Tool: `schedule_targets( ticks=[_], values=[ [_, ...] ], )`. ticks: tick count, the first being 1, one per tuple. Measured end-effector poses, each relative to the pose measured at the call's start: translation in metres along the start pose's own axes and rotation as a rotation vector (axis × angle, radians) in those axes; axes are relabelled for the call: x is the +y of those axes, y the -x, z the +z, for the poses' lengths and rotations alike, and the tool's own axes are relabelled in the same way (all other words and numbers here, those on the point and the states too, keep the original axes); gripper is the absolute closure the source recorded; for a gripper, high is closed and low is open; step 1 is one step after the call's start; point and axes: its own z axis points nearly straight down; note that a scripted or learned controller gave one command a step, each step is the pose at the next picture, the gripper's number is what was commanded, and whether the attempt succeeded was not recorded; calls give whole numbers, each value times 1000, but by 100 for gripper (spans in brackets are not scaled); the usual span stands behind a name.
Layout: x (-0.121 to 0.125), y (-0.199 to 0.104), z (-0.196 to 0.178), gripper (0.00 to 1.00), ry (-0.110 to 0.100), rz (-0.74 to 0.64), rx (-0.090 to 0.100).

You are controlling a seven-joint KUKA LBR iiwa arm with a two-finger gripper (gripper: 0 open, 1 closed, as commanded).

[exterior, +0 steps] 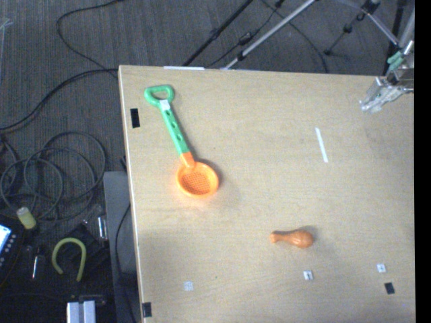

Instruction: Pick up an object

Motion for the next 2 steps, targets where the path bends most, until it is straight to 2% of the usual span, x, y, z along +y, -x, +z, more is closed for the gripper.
schedule_targets(
  ticks=[1,2],
  values=[
    [26,-53,-64,100,0,52,1],
    [61,-76,-63,100,-3,671,-1]
  ],
)
